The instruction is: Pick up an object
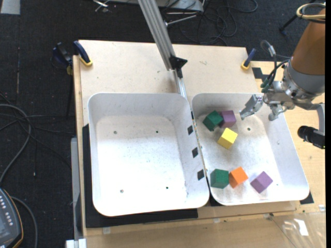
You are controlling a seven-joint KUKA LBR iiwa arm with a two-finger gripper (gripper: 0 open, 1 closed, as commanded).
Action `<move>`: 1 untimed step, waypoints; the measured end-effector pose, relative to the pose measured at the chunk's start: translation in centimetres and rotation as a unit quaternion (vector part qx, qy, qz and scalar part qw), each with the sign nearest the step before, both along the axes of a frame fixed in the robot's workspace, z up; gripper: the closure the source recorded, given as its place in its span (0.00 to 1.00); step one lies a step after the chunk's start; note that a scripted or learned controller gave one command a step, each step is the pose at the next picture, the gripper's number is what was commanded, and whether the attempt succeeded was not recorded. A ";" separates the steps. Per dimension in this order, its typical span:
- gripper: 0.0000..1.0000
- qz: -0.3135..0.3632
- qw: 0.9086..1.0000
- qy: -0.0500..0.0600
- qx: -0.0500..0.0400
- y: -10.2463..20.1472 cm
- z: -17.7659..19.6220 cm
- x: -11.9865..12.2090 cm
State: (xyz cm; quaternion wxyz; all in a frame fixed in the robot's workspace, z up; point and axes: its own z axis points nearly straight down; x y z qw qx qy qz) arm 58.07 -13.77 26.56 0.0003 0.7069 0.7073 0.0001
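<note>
Several small blocks lie in the right bin (289, 154). A green block (212, 121) and a purple block (228, 119) touch near the back left, with a yellow block (227, 138) just in front of them. Near the front sit another green block (220, 178), an orange block (238, 176) and a purple block (261, 182). My gripper (262, 108) hangs open over the bin's back right part, above and to the right of the purple block, with nothing between its fingers.
The left bin (103, 112) stands beside the right one. A slanted metal pole (158, 27) runs down to the divide between the bins. Clamps (83, 54) hold the board's back corners. Cables lie on the dark floor behind.
</note>
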 end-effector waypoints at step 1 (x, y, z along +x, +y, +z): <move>0.00 0.000 1.000 -0.012 -0.002 0.8 -14.7 7.8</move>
